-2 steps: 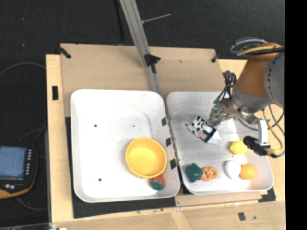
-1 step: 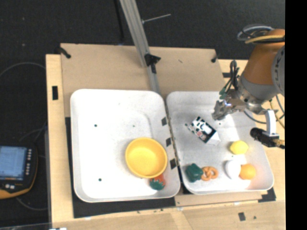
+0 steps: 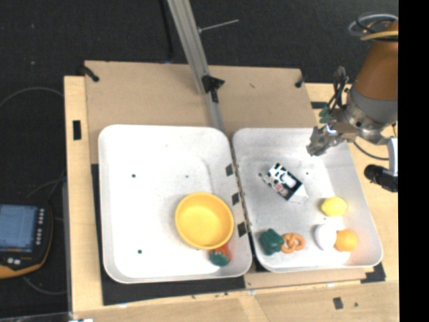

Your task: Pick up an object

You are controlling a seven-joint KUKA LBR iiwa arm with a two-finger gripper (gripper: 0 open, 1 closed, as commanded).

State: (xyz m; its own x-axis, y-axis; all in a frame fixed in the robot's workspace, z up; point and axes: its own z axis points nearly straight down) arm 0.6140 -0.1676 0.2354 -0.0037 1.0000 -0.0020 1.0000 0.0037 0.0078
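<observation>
A small red and green thing (image 3: 220, 254) lies half hidden under the near rim of the yellow bowl (image 3: 204, 219) in the left bin (image 3: 134, 153), and its shape cannot be made out. Most of the grey arm (image 3: 377, 72) is cut off at the right edge of the view, leaving the orange band and the wrist.

The gripper (image 3: 318, 145) hangs over the far right corner of the right bin (image 3: 268, 146). It is small and dark against the white floor, and how far it is open cannot be told. Nothing shows between its tips, and it touches none of the objects.

The black and white block (image 3: 282, 180) lies near the middle of the right bin, well apart from the gripper. Its long axis runs on a slant, from the bin's far left toward its near right. Its printed pattern is too blurred to read.

Toward the right bin's near right corner sit a yellow lemon-like fruit (image 3: 333, 206), a white ball (image 3: 326, 235) and an orange ball (image 3: 346, 240), the last two touching. Along the near wall of the right bin, left of the white ball, lie an orange pretzel-shaped ring (image 3: 293, 242) and a dark green lump (image 3: 271, 241), just beside each other.

A grey metal pole (image 3: 191, 42) slants from the top of the view down to the far end of the seam between the bins.
</observation>
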